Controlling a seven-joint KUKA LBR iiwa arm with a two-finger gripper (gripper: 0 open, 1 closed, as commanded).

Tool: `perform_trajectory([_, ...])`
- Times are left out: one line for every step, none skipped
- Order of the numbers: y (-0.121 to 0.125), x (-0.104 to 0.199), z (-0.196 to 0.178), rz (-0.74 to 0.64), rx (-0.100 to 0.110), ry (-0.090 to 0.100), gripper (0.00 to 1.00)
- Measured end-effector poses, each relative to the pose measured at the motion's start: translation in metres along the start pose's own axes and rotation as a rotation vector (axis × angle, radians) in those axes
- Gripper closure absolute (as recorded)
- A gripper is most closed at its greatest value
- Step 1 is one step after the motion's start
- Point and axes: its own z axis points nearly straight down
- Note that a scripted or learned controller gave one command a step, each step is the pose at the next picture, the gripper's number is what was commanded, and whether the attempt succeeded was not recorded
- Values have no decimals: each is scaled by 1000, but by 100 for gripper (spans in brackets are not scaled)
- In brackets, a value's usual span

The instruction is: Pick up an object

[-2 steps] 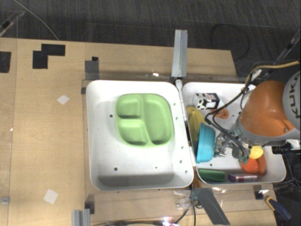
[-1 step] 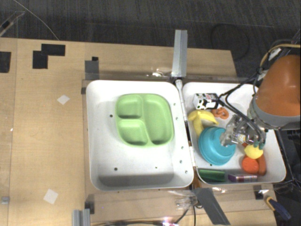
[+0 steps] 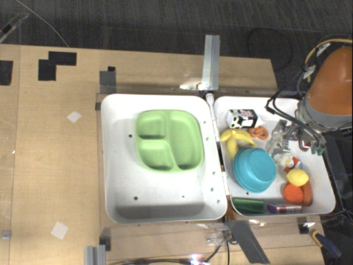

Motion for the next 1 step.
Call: perform_trajectory([-34,-82,6,93,0,-2,100])
